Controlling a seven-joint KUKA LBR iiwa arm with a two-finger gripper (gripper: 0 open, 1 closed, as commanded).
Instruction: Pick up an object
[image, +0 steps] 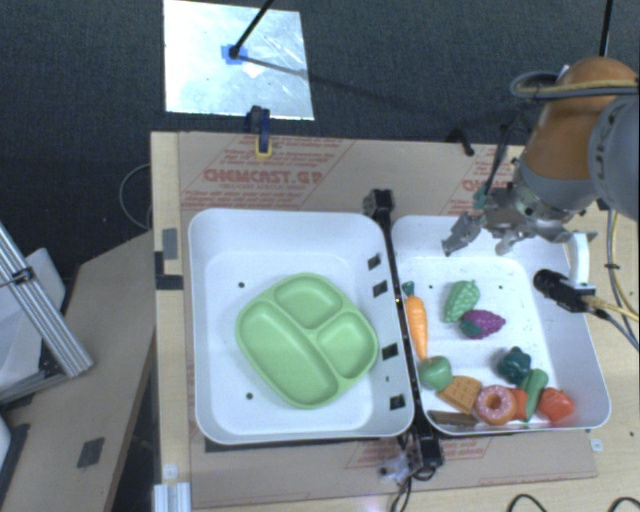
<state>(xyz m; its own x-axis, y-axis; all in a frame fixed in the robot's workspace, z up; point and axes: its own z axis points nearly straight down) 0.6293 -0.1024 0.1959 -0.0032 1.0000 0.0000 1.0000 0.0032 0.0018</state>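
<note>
The gripper (482, 238) of a grey-and-orange KUKA arm (575, 130) hangs over the far end of the right bin (570, 330), its two fingers (458, 238) spread apart with nothing between them. The arm reaches in from the right, its orange band high at the far right corner.

All the toy food lies in the right bin, nearer than the gripper. A textured green piece (461, 299) sits closest to it, near the bin's middle, with a purple grape bunch (482, 322) just beside it on the near right. An orange carrot (417, 323) with a green top lies lengthwise along the bin's left wall. At the near end a cluster crowds together: a round green piece (434, 373), a waffle-like orange square (461, 391), a pink-frosted doughnut (495, 403), a dark green piece (514, 364), a slim green piece (534, 388) and an orange-red piece (556, 404) at the near right corner.

The left bin (220, 260) holds a light green divided plate (305, 340), lying flat near its centre. Both bins rest side by side on a brown sheet printed "CHEMCAST" (262, 176), with a blue and yellow clamp (261, 128) at the bench's far edge.
</note>
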